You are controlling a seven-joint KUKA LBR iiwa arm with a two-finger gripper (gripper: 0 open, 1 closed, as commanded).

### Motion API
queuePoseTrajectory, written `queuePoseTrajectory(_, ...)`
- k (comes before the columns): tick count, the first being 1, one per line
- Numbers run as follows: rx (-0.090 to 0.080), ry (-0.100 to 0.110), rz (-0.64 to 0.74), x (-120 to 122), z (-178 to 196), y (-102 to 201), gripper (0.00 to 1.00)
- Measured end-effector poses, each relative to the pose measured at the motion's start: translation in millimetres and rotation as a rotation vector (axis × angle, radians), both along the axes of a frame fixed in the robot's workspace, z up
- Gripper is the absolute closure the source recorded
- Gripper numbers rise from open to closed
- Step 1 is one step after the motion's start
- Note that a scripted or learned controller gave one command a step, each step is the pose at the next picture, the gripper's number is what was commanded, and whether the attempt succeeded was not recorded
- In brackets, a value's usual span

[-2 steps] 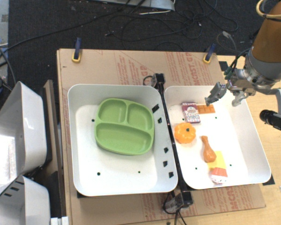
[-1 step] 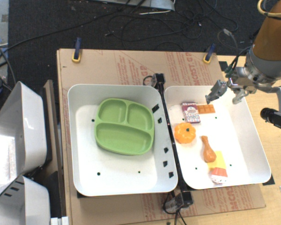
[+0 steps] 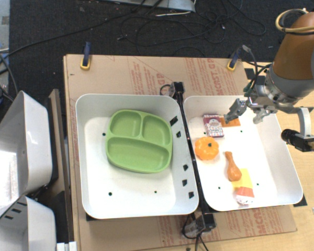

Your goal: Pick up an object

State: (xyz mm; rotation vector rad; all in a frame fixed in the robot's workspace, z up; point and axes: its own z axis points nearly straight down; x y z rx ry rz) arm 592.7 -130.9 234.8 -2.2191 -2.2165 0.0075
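Hovering with claw [image 3: 247, 112] spread open and gripping nothing, just beyond the small pink carton [image 3: 213, 125]. Lying untouched: orange pumpkin [image 3: 206, 148] just nearside of that carton. Picking up not yet started.

In the right white bin [image 3: 282, 156] I see a small orange pumpkin [image 3: 206, 148], a pink-and-white box [image 3: 213, 125] just behind it, an orange toy drumstick [image 3: 232, 167] and a yellow block [image 3: 244, 186] touching it.
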Motion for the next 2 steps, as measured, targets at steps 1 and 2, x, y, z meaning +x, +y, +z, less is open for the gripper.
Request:
queuePoseTrajectory(1, 0.001, 0.001, -0.001, 1.6, -60.6, -8.8, 0.0)
queuePoseTrajectory(2, 0.0, -0.001, -0.001, 5.8, -108.8, -14.2, 0.0)
